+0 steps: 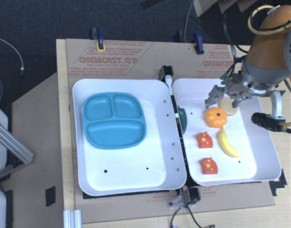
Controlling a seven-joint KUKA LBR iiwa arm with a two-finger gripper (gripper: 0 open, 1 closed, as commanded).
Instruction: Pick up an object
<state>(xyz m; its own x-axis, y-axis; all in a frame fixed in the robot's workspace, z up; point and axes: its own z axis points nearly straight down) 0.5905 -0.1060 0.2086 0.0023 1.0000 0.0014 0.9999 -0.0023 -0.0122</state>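
— Orange fruit, round and ribbed like a small pumpkin, sits in the right bin, towards its far half. Where is the pincer in the camera view?

— Just beyond that fruit and a little to its right, low over the same bin, hanging from the grey wrist under the orange band of the arm. Its two grey fingers look spread fairly wide, with nothing between them.

— So which way does the fruit lie from it?

— Towards the near edge of the worktop and slightly left, close by. Being round, it has no long axis to line up with.

— What else shares that bin?

— A yellow banana just nearer than the fruit, its length running from far-left to near-right; two red pieces, one beside the banana and one nearer the front; a dark green thing against the bin's left wall. A pale object lies partly hidden under the fingers.

— And the left bin?

— It holds a blue divided plate, well apart from the pincer
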